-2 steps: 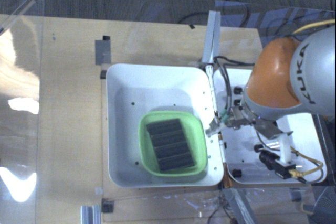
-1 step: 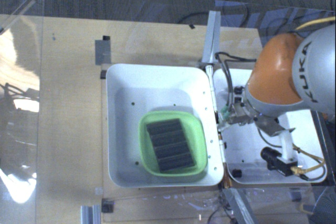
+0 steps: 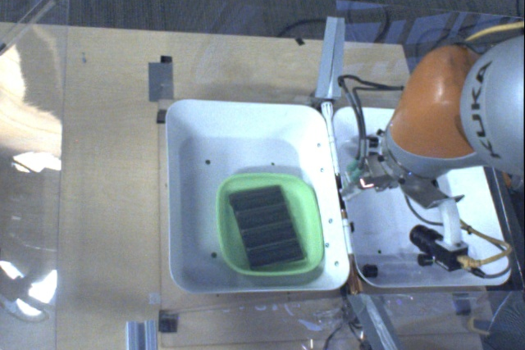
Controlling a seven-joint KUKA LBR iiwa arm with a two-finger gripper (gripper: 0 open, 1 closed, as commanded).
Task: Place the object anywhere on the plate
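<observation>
A green plate (image 3: 307,213) sits in the left bin (image 3: 197,176), toward its front right corner. A dark grey ridged block (image 3: 264,226) lies flat on the plate, slightly turned, and covers most of its middle. My gripper (image 3: 367,176) hangs over the left side of the right bin (image 3: 385,246), close to the wall between the bins. The orange band and grey wrist hide most of it from above. It is apart from the plate and the block.
A small black thing (image 3: 371,269) lies near the front edge of the right bin. A grey metal post (image 3: 330,61) stands behind the gap between the bins. The wooden bench (image 3: 90,201) stretches out to the left.
</observation>
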